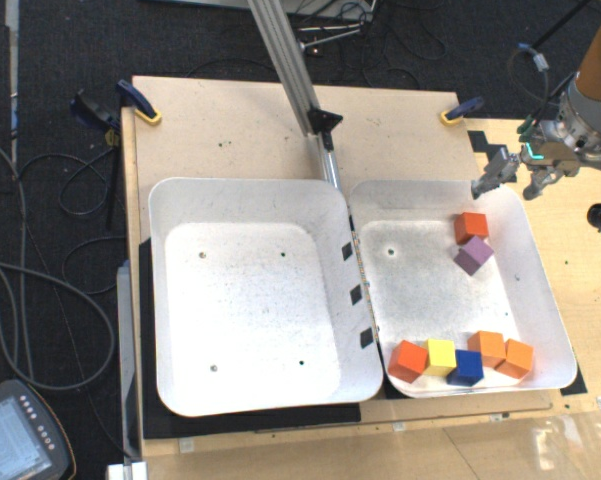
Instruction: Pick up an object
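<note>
Jaws (510, 178) spread, empty, at right bin's (540, 298) 1 o'clock rim | we flag risk: orange cube (470, 227) touches purple cube (473, 256), descent may nudge both.

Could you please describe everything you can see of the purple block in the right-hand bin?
The purple block is a small cube of matt, foam-like material, pale violet, lying turned at an angle so one corner points toward the camera. It rests on the speckled floor of the right bin, in its upper right part. An orange block sits just above it, touching or nearly so. The gripper hangs above the bin's far rim, apart from it.
</note>
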You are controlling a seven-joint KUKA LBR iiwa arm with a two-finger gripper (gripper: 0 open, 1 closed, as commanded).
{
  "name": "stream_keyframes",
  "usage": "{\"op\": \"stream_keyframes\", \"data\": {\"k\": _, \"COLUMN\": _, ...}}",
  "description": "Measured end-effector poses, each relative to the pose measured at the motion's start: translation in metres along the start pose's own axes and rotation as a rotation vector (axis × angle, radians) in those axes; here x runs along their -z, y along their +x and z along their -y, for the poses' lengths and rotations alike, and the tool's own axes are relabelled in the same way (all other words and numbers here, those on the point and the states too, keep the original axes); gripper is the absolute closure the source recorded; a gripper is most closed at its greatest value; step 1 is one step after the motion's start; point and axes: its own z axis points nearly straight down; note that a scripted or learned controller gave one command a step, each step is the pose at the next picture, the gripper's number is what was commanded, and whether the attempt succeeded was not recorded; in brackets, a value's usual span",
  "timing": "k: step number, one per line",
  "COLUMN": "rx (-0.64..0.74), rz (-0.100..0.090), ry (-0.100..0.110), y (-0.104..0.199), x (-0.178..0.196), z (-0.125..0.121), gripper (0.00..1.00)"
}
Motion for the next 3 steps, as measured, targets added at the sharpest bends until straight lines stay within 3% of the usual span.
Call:
{"op": "stream_keyframes", "data": {"k": 1, "rx": 0.002, "rz": 0.002, "ry": -0.004, "y": 0.000, "x": 0.003, "z": -0.001, "gripper": 0.00}}
{"op": "stream_keyframes", "data": {"k": 3, "rx": -0.004, "rz": 0.001, "ry": 0.001, "y": -0.019, "x": -0.101, "z": 0.005, "gripper": 0.00}}
